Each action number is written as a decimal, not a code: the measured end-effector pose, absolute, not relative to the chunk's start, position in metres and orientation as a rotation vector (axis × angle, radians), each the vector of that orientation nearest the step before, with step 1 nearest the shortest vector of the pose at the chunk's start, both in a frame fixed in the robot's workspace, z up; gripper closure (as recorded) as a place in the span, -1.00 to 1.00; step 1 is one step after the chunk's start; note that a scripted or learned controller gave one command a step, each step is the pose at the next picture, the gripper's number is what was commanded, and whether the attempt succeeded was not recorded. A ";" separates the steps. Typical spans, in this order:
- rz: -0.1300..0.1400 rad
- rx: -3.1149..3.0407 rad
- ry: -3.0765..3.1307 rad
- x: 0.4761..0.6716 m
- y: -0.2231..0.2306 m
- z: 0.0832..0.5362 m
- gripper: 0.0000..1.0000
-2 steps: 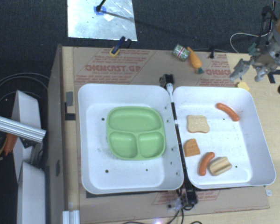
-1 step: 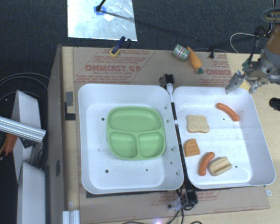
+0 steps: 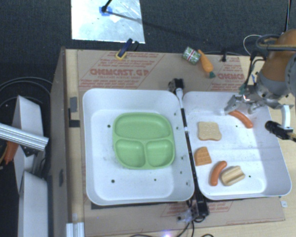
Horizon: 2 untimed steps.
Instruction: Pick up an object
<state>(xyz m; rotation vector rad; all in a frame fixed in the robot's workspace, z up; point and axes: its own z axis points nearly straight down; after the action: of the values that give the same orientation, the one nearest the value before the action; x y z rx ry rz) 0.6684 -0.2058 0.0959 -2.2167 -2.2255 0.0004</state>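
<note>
My gripper hangs over the far right part of the right bin, its fingers spread open with nothing between them. Just in front of its fingertips an orange-red sausage lies on the bin floor. A slice of toast and an orange cracker sit nearer the divider. Toward the front lie a second sausage and a small bread roll.
A green divided plate fills the middle of the left bin. Behind the bins, on the cardboard, lie a toy carrot, a small green can and a yellow-black clip.
</note>
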 end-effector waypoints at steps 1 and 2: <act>-0.003 -2.218 -2.234 0.670 -0.206 0.109 1.00; -0.003 -2.218 -2.235 0.670 -0.206 0.109 -1.00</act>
<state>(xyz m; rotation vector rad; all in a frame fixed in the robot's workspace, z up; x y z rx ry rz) 0.6704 -0.2062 0.1091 -2.2176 -2.2346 -0.0032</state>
